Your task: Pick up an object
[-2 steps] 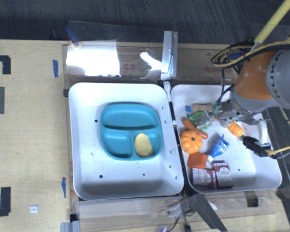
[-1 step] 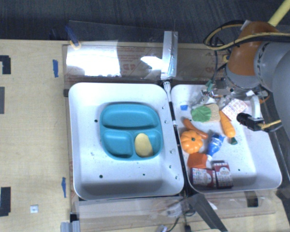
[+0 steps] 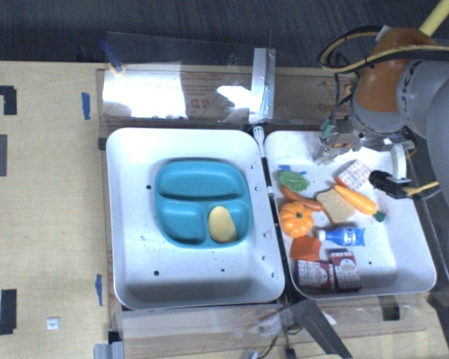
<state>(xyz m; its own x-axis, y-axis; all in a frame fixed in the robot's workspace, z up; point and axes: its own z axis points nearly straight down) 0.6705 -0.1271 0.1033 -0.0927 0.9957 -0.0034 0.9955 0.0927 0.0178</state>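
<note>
Red-white printed cartons at right bin front edge, text unreadable; orange plastic pumpkin near left wall. Gripper by back edge; jaw state can't tell.

The bench was a pale wooden surface, marked on its left side with black tape corners and a few short strips of blue tape. Two shallow white bins sat on it side by side, their inner rims touching. The left bin was the wider-looking of the pair; the right bin lay just beside it. Behind both bins a clear plastic panel stood along the bench's far edge, glaring under the light, with an upright metal strip near its middle.
</note>
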